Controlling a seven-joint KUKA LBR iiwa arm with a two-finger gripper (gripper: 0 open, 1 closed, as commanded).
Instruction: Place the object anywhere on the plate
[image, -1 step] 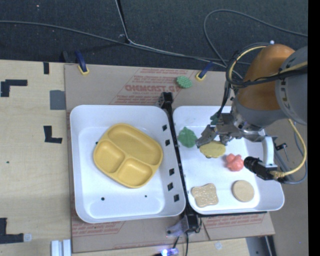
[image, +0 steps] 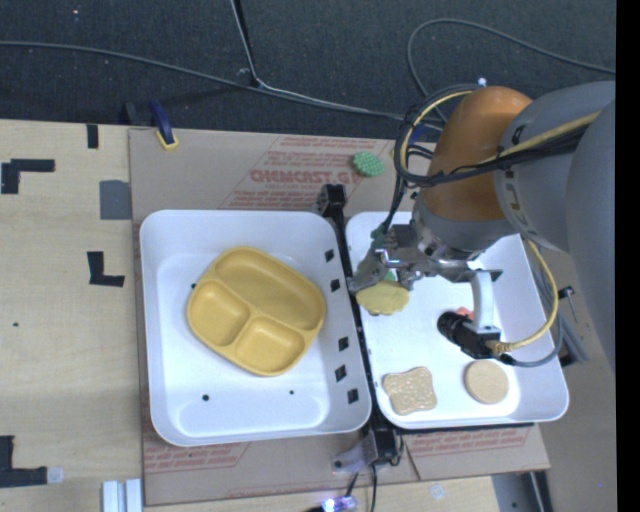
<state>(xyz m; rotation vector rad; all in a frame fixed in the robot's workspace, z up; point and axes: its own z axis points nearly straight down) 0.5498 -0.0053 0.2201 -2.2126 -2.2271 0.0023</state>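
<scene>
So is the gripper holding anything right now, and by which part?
It cannot be told. The gripper sits right at the upper edge of the pale yellow scalloped food piece in the right white bin, but the view doesn't show the piece between its fingers.

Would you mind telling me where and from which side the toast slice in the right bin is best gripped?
Probably from straight above, fingers closing across the narrower middle of the toast slice: it lies flat on the floor of the right bin, near its front-left corner, so its edges offer little height.
</scene>
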